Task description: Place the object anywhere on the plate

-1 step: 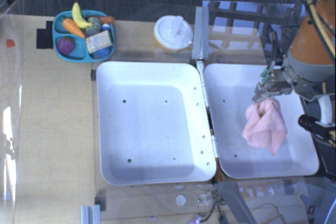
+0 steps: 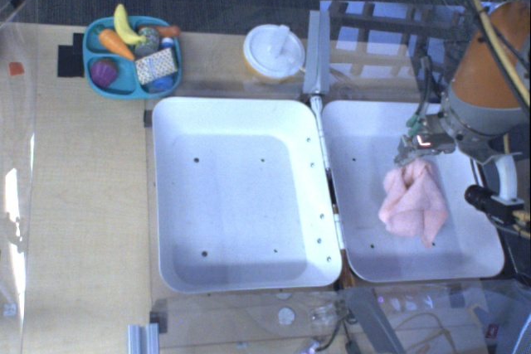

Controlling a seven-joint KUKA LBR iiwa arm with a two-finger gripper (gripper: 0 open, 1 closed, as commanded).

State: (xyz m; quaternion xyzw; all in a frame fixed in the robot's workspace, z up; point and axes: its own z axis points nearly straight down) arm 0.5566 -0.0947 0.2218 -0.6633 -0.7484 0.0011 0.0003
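A crumpled pink cloth (image 2: 413, 199) lies bunched in the right bin (image 2: 365, 244), toward its right side. My gripper (image 2: 419, 149) sits directly over the cloth's upper end, and the cloth's top reaches up to it. The wrist body with its orange band (image 2: 489, 79) covers the contact point. The blue divided plate (image 2: 124, 89) stands on the bench at the far left, well away from the gripper, and holds a toy banana, a carrot and other small toy foods.
The left bin (image 2: 236, 195) lies between the plate and the right bin. A white lidded round container (image 2: 274, 51) stands behind the left bin. A metal frame (image 2: 373, 37) rises behind the right bin, and cables run at the right edge.
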